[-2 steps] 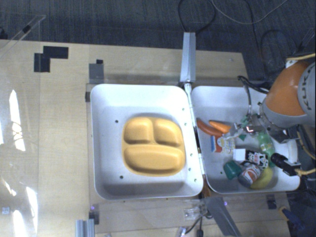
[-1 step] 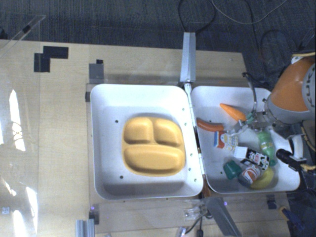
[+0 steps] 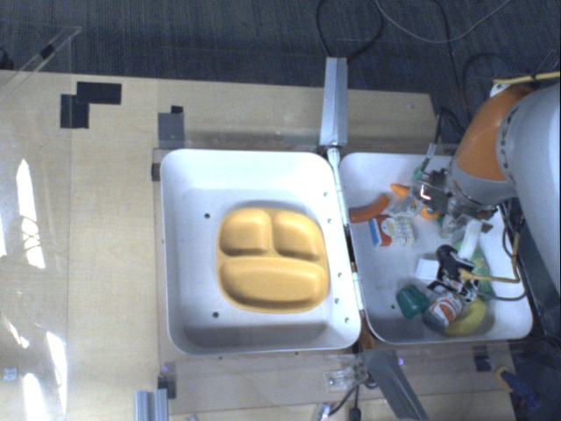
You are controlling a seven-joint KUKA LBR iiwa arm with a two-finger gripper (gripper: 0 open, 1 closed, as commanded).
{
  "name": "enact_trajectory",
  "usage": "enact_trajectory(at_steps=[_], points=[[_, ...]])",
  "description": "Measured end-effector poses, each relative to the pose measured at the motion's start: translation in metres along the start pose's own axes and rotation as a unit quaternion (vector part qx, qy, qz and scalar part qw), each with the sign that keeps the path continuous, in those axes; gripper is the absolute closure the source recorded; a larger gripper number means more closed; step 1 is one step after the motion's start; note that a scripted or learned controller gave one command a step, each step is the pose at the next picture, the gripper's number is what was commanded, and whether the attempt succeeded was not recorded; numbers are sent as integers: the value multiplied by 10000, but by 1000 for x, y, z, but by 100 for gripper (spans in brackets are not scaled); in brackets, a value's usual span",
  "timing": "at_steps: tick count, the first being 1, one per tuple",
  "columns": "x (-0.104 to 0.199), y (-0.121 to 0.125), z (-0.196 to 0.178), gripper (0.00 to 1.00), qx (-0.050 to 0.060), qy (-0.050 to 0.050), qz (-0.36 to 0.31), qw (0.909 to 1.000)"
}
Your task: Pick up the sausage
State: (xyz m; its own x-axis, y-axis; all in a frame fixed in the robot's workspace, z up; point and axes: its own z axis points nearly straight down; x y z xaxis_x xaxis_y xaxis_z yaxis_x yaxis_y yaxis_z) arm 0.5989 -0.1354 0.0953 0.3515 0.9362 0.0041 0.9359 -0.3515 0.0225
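In the right shallow white plastic bin [image 3: 517,323], the orange-red, slightly curved sausage [image 3: 370,209] lies in the far left part, close beside the wall that divides the two bins. It rests on the bin floor, with nothing gripping it. Just to its right lies a small pale packet with blue and red print [image 3: 396,230], and a little farther off, to the right, is a small orange piece [image 3: 401,189].

The grey arm with the orange band [image 3: 484,143] reaches in from the right, and its gripper [image 3: 432,191] hangs over the far middle of the right bin, near the orange piece and clear of the sausage. I cannot tell whether the gripper is released or clenched; it is too small and cluttered to read.

At the near right of the same bin sit a dark green object [image 3: 409,301], a small red and white can [image 3: 444,310] and a yellow banana [image 3: 471,321], close together.

The left shallow white bin [image 3: 188,235] holds a yellow moulded plate with three compartments [image 3: 272,259] at its middle.
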Motion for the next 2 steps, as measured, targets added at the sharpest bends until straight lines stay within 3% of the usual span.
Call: enact_trajectory(at_steps=[1, 2], points=[[70, 45, 13, 0, 184, -38, -241, 9995], [60, 12, 9, 0, 84, -21, 354, 9993]])
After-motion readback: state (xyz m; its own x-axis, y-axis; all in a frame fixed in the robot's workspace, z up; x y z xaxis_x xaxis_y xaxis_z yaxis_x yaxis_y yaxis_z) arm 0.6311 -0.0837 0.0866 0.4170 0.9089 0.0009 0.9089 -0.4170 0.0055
